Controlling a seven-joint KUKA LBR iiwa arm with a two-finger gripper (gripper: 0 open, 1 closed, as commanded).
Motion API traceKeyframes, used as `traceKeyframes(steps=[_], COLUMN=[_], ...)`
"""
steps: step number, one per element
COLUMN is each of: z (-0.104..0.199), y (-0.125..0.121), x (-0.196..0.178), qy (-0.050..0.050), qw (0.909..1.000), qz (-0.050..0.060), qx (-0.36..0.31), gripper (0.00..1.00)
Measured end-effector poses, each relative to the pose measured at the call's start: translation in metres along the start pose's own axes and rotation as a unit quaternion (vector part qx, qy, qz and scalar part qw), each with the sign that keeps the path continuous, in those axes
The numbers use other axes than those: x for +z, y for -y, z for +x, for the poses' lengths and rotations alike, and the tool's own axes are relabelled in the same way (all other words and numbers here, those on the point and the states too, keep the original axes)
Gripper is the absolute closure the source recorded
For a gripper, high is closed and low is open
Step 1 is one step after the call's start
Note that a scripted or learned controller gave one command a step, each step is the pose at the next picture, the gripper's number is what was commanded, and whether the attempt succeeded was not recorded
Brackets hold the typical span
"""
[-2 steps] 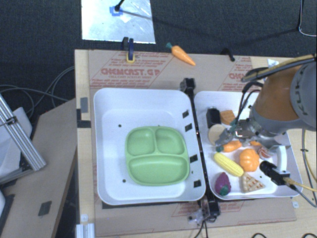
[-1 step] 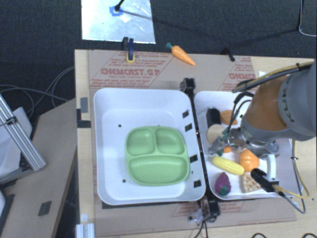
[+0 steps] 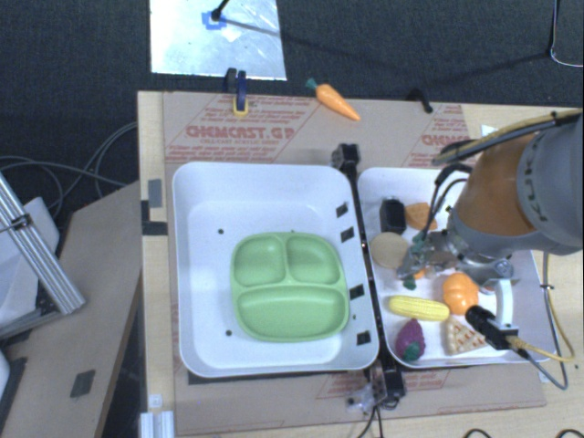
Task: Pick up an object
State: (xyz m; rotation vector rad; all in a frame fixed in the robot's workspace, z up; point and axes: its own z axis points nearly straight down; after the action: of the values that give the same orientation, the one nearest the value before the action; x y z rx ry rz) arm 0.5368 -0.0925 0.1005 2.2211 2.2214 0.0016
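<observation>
Arm (image 3: 511, 194) reaches in from the right, wrist bent down over the right bin (image 3: 374, 190); I can't tell the gripper's (image 3: 415, 265) state. Corn (image 3: 419, 307), orange fruit (image 3: 459, 291) lie just near of it.

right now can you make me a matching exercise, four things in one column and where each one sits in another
Things:
1. green divided plate
2. toy carrot
3. corn cob
4. pizza slice

Places:
a. on the board beyond the bins
b. near corner of the right bin
c. middle of the left bin
d. right bin, just left of the orange fruit

Pairs: 1-c, 2-a, 3-d, 4-b
</observation>
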Motion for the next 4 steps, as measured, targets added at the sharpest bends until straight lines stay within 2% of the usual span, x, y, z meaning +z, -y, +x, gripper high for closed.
traceKeyframes(steps=[2, 3, 4], z=[0.007, 0.007, 0.057], y=[0.008, 0.007, -0.007], x=[-0.117, -0.124, -0.128], qy=[0.001, 0.000, 0.000], qw=[1.0000, 1.0000, 1.0000], qz=[-0.002, -0.001, -0.001], qx=[-0.002, -0.002, -0.005], gripper=[1.00, 1.00, 1.00])
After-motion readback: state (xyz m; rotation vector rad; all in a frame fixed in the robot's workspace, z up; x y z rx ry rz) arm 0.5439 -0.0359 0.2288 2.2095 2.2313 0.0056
